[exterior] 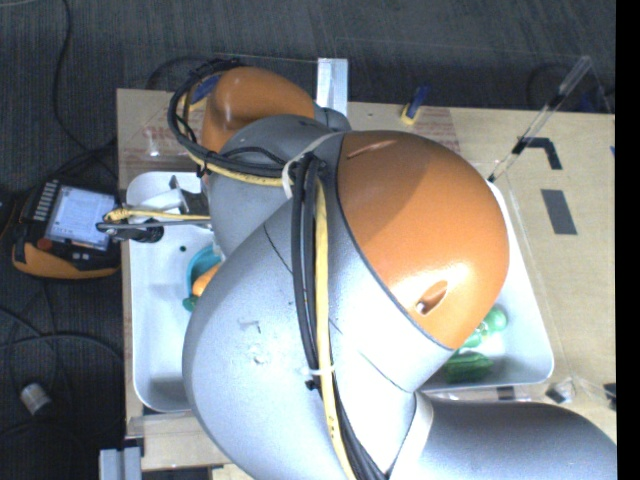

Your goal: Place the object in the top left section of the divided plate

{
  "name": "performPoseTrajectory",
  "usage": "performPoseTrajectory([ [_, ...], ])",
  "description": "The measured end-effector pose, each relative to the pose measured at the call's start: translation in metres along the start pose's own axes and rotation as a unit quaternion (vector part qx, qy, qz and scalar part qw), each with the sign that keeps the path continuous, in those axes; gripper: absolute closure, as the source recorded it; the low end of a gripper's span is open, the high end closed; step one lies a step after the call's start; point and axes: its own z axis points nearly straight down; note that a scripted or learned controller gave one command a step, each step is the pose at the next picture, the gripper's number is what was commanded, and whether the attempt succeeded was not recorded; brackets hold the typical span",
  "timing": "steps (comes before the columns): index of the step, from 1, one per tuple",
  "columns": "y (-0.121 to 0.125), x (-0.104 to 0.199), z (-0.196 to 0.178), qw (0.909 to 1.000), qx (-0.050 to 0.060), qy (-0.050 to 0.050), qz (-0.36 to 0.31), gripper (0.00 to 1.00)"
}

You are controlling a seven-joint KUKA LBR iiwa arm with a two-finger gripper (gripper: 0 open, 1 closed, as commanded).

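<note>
Dark carpet surrounded the surface, where the grey arm [330, 308] hid most of the left bin [150, 368], whether its jaws were spread I couldn't tell, and a teal-and-orange object [203, 273], probably light plastic, lay near the bin's middle.

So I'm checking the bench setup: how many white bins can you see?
2. The left bin lies under the arm at the view's left; the right bin shows past the arm's orange band. The arm covers much of both, so their contents may be hidden.
</note>
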Motion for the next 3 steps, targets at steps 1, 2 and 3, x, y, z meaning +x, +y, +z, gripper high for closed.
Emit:
performPoseTrajectory([
  [1,0.084,0.036,-0.084,0.9999,-0.002,-0.012,-0.003,1.00],
  [2,0.080,0.043,0.026,0.9998,-0.001,-0.007,0.017,1.00],
  [3,0.055,0.046,0.021,0.9999,0.000,-0.013,0.000,1.00],
])
